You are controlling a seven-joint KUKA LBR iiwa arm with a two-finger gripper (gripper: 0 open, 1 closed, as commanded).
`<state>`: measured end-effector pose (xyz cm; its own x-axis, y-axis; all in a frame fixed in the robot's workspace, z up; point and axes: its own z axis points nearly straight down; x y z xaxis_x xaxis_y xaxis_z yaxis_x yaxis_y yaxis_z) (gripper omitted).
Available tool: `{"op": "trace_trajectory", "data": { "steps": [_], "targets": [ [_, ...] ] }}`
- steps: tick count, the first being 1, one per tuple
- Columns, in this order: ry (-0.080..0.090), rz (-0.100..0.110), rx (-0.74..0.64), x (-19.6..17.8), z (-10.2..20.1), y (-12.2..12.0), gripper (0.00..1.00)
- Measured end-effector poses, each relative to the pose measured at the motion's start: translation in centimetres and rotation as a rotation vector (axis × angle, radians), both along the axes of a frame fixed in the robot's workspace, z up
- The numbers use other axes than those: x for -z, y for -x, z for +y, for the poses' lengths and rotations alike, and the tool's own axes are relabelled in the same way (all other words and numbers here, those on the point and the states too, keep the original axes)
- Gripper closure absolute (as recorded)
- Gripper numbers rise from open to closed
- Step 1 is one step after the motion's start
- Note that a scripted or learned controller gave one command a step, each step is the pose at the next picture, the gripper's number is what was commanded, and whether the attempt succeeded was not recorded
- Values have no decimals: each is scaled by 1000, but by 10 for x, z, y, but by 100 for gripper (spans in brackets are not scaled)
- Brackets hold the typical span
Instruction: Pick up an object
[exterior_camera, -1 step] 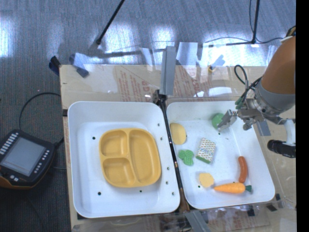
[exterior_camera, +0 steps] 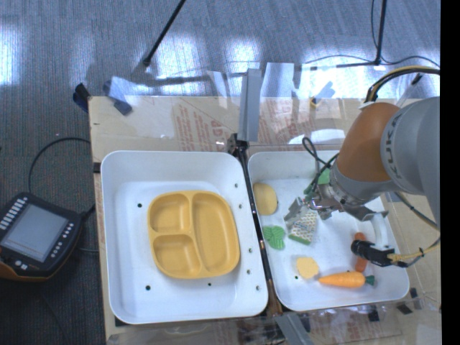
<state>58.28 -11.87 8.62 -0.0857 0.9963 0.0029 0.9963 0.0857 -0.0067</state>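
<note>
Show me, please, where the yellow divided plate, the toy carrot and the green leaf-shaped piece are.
yellow divided plate point(exterior_camera: 192, 233): camera view, central divider.
toy carrot point(exterior_camera: 343, 280): camera view, middle of the orange body.
green leaf-shaped piece point(exterior_camera: 274, 236): camera view, its centre.

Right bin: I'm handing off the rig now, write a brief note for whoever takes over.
Pincer: low in the right bin, over the speckled sponge-like piece; grip state unreadable.
Right bin also holds: yellow potato-like piece at the left wall, green leaf, small yellow round piece, toy carrot near the front, red-orange piece by the arm.
Left bin: yellow divided plate.
Done: nothing seen lifted.
Left: grasp and raise one object.
</note>
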Motion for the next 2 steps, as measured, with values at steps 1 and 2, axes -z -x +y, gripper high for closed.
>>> {"op": "trace_trajectory", "data": {
  "steps": [1, 2],
  "targets": [
    [-2, -1, 6, -11, -1, 0, 100],
    [1, -16, -50, -114, 59, -26, 100]
  ]
}}
